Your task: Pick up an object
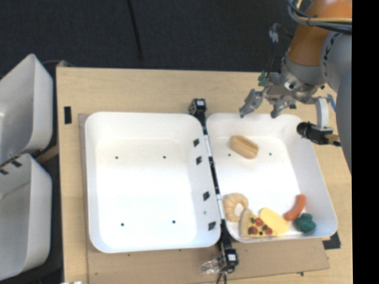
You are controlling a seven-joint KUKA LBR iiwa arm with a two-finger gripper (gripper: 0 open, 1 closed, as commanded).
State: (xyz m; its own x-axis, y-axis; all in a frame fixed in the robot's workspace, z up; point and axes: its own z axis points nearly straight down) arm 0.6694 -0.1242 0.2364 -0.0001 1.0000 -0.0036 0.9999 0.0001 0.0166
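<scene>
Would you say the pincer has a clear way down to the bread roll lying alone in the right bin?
Probably yes. The pincer hangs open above the far rim of the right bin, and the bread roll lies by itself just nearer the camera, with nothing on or beside it. The other items sit clustered at the near edge.

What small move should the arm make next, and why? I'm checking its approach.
Probably lower toward the bread roll. The open gripper hangs above the right bin's far edge, holding nothing, and the roll lies alone nearby, apart from the cluster at the near edge.
</scene>
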